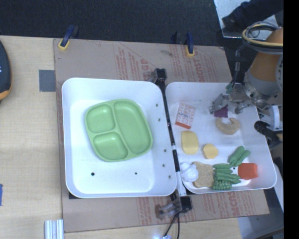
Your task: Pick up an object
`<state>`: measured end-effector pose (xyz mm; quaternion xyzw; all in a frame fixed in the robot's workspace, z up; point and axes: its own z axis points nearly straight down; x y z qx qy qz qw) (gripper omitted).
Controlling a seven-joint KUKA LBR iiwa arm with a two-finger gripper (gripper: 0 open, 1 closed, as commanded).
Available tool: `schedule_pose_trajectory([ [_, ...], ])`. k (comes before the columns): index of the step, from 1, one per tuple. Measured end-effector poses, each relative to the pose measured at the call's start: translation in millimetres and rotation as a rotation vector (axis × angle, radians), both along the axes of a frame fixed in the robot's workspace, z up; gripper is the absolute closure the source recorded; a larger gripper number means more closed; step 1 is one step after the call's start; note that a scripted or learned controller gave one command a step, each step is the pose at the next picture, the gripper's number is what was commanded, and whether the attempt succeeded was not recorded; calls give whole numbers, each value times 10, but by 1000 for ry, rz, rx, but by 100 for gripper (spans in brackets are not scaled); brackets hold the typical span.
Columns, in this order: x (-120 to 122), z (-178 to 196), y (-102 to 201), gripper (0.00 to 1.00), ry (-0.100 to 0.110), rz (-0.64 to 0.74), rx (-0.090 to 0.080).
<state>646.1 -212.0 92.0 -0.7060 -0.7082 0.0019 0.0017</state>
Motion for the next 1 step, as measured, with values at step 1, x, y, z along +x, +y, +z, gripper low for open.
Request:
schedule_pose_trajectory([
  [1, 107, 6, -1, 0, -5, 1, 0],
])
